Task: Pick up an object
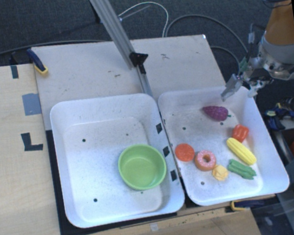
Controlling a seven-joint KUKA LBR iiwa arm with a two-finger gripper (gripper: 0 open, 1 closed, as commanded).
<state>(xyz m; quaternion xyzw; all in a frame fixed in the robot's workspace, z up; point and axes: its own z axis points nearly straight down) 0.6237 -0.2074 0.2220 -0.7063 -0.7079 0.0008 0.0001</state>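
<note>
Bins sit side by side on the desk [90, 68]. Left bin [71, 120] holds a green bowl [142, 167] toward its near right corner. Right bin [189, 105] holds a cluster of toy foods: an orange-red disc [184, 152] nearest the divider, a pink frosted donut [205, 160] just right of it, a small yellow piece [220, 173] near the donut, a purple fruit [215, 112] farther back, a yellow corn cob [240, 150], a green pod [241, 169] on the near side, and a red-orange pepper [240, 132]. End effector [238, 85] hovers over the right bin's far right rim, apart from every toy; whether it is open or closed cannot be told.
</note>
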